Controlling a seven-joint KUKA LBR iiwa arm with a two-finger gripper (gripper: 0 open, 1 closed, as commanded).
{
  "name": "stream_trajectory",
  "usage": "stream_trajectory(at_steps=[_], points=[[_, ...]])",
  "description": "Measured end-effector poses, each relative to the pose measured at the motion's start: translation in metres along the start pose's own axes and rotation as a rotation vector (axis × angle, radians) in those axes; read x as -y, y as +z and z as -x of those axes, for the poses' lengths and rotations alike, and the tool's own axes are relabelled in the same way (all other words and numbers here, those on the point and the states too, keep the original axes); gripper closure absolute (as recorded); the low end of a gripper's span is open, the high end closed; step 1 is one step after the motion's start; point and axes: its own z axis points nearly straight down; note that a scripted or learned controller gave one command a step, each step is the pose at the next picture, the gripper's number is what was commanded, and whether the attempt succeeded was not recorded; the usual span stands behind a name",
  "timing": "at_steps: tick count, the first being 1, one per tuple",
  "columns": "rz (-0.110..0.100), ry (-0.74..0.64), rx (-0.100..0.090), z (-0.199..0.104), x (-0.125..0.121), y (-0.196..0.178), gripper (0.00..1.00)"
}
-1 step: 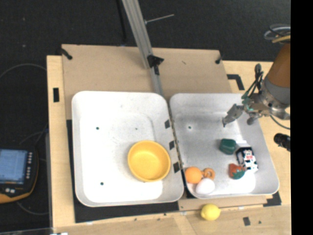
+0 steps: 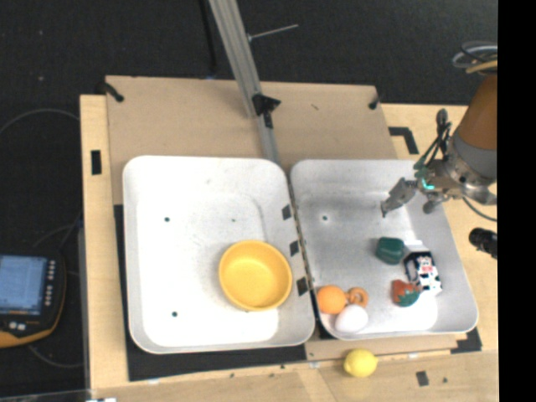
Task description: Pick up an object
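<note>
Two bins (image 2: 209, 174), one yellow bowl (image 2: 255, 274)

Dark green block (image 2: 389, 249) lies flat in right bin (image 2: 335, 191), mid-right.

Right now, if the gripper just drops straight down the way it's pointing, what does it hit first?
Probably bare floor of the right bin. The gripper hangs over the bin's upper part, and the nearest object, the dark green block, lies nearer the camera. Depth is unclear from one view.

White bins (image 2: 201, 191); yellow bowl (image 2: 255, 275); dark green block (image 2: 389, 249); orange ball (image 2: 331, 298); white egg (image 2: 352, 318); yellow lemon (image 2: 360, 363); black-and-white toy (image 2: 424, 273); tan desk (image 2: 193, 115).
</note>
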Motion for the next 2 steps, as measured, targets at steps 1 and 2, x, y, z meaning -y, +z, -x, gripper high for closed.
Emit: stream_trajectory(at_steps=[1,2], points=[[-0.005,0.005,0.002,0.0,0.006,0.044,0.0],[-0.006,0.006,0.002,0.001,0.008,0.096,0.0]])
